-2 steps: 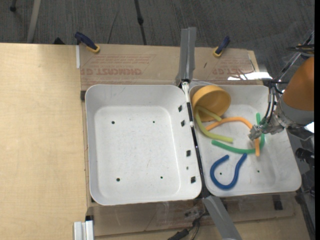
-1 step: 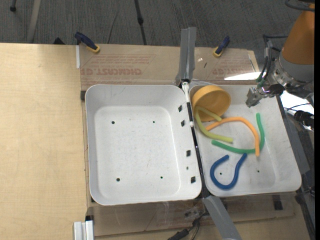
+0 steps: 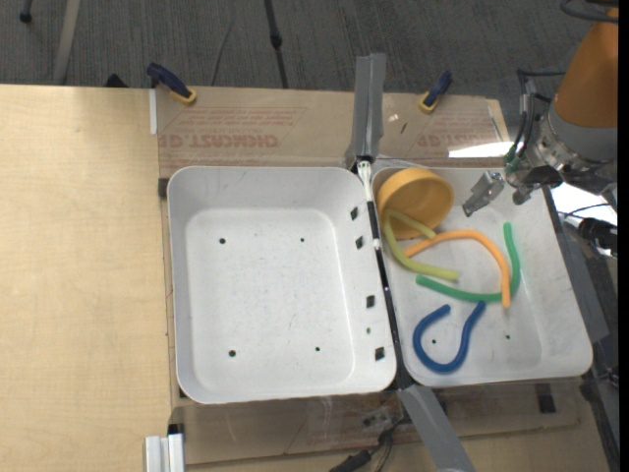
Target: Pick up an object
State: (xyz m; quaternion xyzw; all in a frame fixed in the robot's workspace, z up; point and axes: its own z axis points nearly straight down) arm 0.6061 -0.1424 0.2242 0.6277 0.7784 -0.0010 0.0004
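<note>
Gripper (image 3: 488, 191) hovers over the right bin's (image 3: 550, 352) back edge, fingers apart, nothing between them. Yellow cup (image 3: 417, 195) lies tipped at the back-left corner, just left of the gripper. Orange cord (image 3: 482, 244), green cord (image 3: 462, 285) and blue cord (image 3: 450, 334) sprawl toward the front edge, so the cup's nearest
</note>
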